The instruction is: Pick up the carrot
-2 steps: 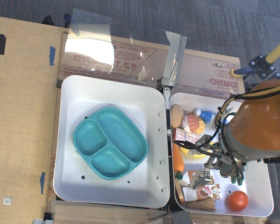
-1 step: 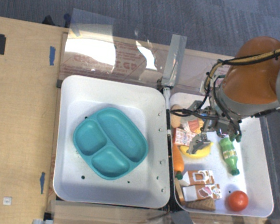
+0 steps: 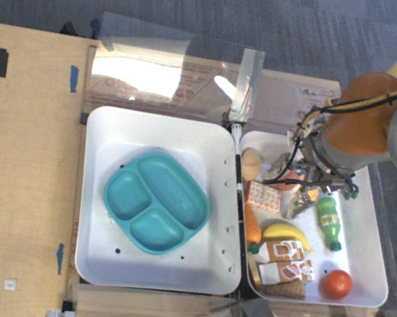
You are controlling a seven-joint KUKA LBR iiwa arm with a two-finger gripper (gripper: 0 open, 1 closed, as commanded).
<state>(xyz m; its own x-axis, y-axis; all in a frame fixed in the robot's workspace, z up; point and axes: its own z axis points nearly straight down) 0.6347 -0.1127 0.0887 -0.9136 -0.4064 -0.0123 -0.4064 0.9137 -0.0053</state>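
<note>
The carrot [image 3: 252,225] is a short orange root lying lengthwise along the left wall of the right bin [image 3: 375,262], between a pink-and-white carton [image 3: 264,196] and a yellow banana [image 3: 288,234]. My gripper [image 3: 302,198] hangs under the orange wrist band in the back half of the same bin, up and to the right of the carrot and apart from it. It hovers near the carton and a green bottle [image 3: 329,222]. The wrist and cables hide its tip.
The right bin also holds a beige egg-shaped item [image 3: 251,163], a red tomato [image 3: 337,283] and small printed boxes [image 3: 286,267]. A teal divided plate [image 3: 156,201] lies in the left bin [image 3: 105,140]. A clear panel stands behind both bins.
</note>
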